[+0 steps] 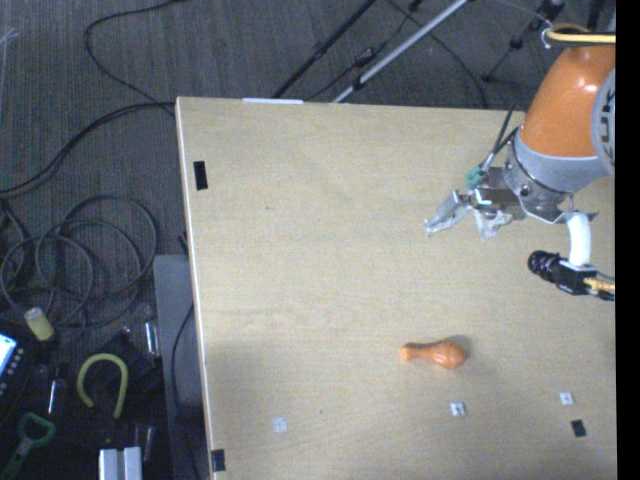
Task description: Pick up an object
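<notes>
Camera view: claw (462, 227) hangs over the right-centre of the frame, above the tan bench (300, 268). Its silver fingers look splayed apart with nothing between them. Only task thing is the orange object (437, 354), small and drumstick-shaped, lying flat on the bench at lower centre-right. It sits well apart from the claw, toward the bottom of the frame and slightly left of the fingertips. Long axis runs roughly left-right, thin end at the left, bulb at the right. My read: the claw must travel down-frame and descend, and closing across the short width suits best. The bench top is plain and matte, with a black tab (200, 175) at upper left and small square markers (457, 408) near the bottom. Around it: dark carpet (90, 68), loose cables (75, 253) at left, stand legs (420, 28) at top.
</notes>
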Robot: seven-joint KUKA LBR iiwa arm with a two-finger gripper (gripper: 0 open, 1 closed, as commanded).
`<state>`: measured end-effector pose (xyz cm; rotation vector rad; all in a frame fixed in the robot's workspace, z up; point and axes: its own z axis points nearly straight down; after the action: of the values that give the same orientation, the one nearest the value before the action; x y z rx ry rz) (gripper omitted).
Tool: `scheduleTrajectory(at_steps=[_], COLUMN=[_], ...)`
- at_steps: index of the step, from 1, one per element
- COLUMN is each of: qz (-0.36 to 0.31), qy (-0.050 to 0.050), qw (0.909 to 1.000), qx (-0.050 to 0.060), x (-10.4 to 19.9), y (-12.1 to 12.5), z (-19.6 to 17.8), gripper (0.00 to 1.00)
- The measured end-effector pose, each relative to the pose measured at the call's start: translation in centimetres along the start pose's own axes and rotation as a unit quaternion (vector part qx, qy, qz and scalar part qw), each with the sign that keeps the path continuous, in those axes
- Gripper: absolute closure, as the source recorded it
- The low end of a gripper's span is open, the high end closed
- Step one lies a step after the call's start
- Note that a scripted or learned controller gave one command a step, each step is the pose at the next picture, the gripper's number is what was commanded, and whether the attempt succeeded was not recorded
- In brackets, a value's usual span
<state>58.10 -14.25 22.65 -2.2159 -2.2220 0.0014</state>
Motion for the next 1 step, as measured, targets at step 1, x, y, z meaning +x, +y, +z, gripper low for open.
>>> scheduleTrajectory(at_steps=[1], qz=[-0.019], qy=[-0.001], qw=[0.9998], qx=[-0.001], x=[-4.41], y=[3.94], z=[-1.87], gripper=[0.00])
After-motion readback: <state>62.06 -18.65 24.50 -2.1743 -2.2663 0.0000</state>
